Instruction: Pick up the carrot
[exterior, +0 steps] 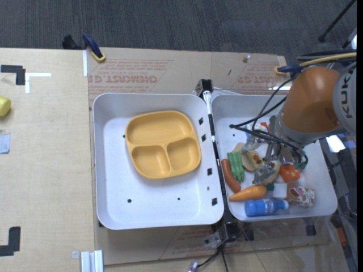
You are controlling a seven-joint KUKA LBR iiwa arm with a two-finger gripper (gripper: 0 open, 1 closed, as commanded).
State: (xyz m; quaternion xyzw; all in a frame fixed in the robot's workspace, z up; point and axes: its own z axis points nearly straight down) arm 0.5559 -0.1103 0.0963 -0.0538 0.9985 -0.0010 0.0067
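Observation:
The orange carrot [248, 193] lies on its side near the front of the right bin [322, 207], pointing left, just above a blue bottle [265, 207]. My gripper [266, 169] hangs over the middle of that bin, directly above and slightly right of the carrot's thick end. Its metal fingers sit low among the toy food, and the view does not settle how they stand. Nothing is seen held between them.
Around the gripper lie a red sausage [229, 175], a green piece [236, 164], a tomato [289, 173] and a small printed packet [300, 195]. The left bin [108, 208] holds a yellow divided plate [163, 143]. Cables trail from the wrist over the right bin.

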